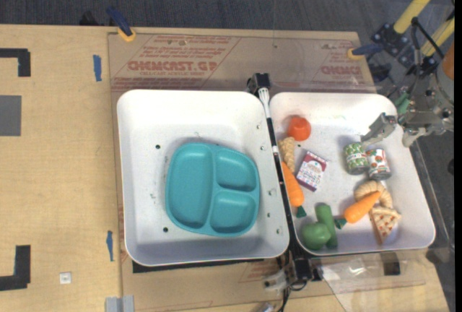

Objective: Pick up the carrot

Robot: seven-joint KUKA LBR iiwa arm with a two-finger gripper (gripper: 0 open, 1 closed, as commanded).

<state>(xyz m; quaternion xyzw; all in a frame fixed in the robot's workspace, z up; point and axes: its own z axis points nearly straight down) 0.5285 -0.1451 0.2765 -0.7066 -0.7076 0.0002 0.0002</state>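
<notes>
Gripper [380,126] state unclear at right bin's [339,105] edge, apart from the carrot [291,186].

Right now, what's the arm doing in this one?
The gripper hangs over the upper right of the right bin, just above the can, with nothing visibly between its fingers. Two carrots are there: one along the bin's left wall, another at lower right by the pizza slice. Neither is touched. The left bin has a teal divided plate.
</notes>
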